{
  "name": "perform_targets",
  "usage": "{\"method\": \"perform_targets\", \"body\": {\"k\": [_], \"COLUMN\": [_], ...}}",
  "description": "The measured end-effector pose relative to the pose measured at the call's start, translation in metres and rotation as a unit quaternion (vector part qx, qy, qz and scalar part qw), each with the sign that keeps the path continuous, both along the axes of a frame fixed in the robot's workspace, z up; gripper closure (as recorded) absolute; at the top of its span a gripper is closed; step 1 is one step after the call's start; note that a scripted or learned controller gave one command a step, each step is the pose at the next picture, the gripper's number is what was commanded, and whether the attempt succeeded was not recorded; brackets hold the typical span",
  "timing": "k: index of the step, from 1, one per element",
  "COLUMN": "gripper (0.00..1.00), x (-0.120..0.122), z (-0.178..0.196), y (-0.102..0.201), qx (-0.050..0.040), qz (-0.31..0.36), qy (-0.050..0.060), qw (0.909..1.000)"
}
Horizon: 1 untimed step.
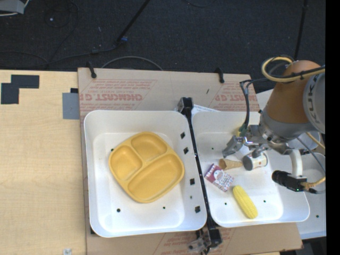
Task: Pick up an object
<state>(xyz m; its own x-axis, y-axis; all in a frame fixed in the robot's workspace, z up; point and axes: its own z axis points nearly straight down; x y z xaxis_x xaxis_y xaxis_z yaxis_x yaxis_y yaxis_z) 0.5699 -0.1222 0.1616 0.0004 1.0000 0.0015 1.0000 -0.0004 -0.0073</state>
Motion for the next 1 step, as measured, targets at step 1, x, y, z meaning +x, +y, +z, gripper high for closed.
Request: {"method": "perform_targets", "body": {"k": [1], "gripper": [0.0], "x": [-0.0068], "z": [-0.045], "y": [-0.0004], "qx": [0.0001], "qz": [0.0], "qy": [0.0], "qw": [1.0]}}
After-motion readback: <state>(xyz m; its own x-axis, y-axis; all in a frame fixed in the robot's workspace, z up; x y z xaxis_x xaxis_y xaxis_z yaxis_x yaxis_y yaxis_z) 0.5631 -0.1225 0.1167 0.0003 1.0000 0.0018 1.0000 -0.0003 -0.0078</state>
